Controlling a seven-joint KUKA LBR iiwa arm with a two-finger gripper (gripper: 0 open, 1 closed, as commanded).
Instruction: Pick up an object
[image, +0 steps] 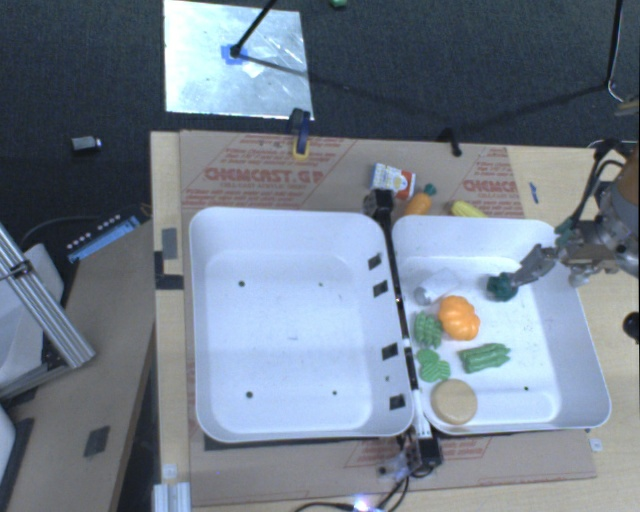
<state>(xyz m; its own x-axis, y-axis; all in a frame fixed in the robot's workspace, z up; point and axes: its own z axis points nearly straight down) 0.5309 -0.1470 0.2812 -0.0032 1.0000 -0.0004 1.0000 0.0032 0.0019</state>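
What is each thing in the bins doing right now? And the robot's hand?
hand: low over the right bin, at a dark green toy.
dark green toy: at the hand's tip, in the right bin.
orange pumpkin: lying in the right bin.
green pepper: lying on its side.
tan round bun: flat near the front edge.
left bin: level on the bench.

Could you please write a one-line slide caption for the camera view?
The gripper reaches into the right bin at a dark green object, beside an orange toy and green pieces.
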